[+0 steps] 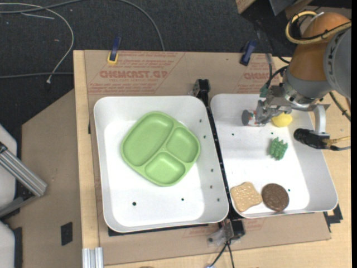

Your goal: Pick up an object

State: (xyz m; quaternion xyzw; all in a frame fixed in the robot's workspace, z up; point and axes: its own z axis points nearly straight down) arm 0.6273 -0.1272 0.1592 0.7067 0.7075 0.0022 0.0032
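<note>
A: Gripper (261,116) is low in the right bin (312,197), near the far rim and a little toward the wall between the bins. I cannot tell how it stands or if it has hold of anything; the grey wrist covers that part.

B: What lies around it?

A: A yellow lemon-like toy (283,120) lies just beside the gripper, on the side toward the arm, partly under the wrist. A small green leafy toy (278,148) lies a little nearer to the camera, apart from both. At the near rim of the same bin there are a tan cracker-shaped piece (246,196) and a round brown cookie (275,197), side by side, close to each other and close to the rim.

B: Is there free room in that bin?

A: Yes. The middle of the right bin is bare white floor, between the gripper and the two pieces at the near rim.

B: And the left bin (111,166)?

A: It holds a green divided plate (160,148) with three compartments, turned at an angle, about in the middle. Bare floor goes all around the plate up to the walls. Both bins stand on a brown cardboard sheet (83,121) on the worktop, with blue clamps (115,48) at its far edge.
</note>
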